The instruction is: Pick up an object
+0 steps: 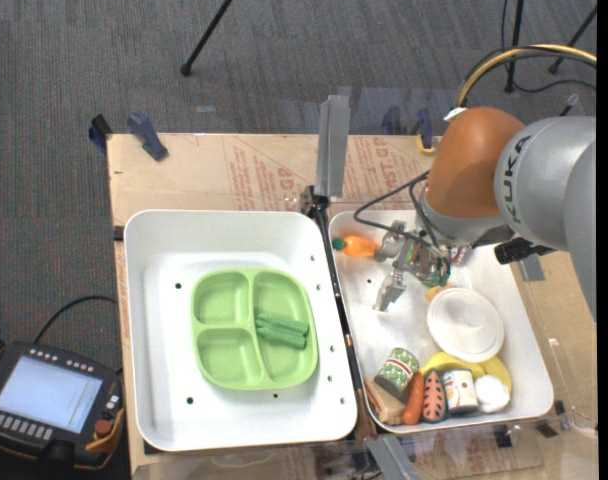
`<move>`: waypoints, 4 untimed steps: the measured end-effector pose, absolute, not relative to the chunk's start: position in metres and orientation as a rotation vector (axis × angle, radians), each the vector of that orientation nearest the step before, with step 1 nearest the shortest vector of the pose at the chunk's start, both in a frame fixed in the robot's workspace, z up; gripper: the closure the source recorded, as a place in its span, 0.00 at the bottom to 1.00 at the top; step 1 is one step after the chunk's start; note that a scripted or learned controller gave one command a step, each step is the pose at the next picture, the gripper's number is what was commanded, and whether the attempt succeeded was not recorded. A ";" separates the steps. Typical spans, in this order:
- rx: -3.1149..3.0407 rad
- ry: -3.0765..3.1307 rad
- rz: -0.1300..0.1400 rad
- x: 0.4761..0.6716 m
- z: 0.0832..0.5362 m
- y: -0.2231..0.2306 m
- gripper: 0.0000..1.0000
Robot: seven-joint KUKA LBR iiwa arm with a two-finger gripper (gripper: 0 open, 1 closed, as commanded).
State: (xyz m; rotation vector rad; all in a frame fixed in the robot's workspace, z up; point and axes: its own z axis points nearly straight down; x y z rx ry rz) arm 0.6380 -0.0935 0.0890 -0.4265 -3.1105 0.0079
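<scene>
Over the right bin, my pincer hangs near a white bowl; grip state unclear.

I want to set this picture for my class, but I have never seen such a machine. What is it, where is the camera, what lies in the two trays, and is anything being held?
One camera looks down at a slant on a bench. The grey and orange robot arm reaches in from the right. Its hand hovers over the right bin, which holds a white bowl, a small can, an orange toy carrot and other toy foods. The left bin holds a green divided plate with a green piece on it. Nothing shows between the fingers.
</scene>
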 end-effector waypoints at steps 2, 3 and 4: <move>-0.758 -3.048 -0.003 0.617 0.087 -0.102 0.00; -0.812 -3.032 0.000 0.618 0.086 -0.079 0.00; -0.801 -3.036 0.000 0.619 0.096 -0.077 1.00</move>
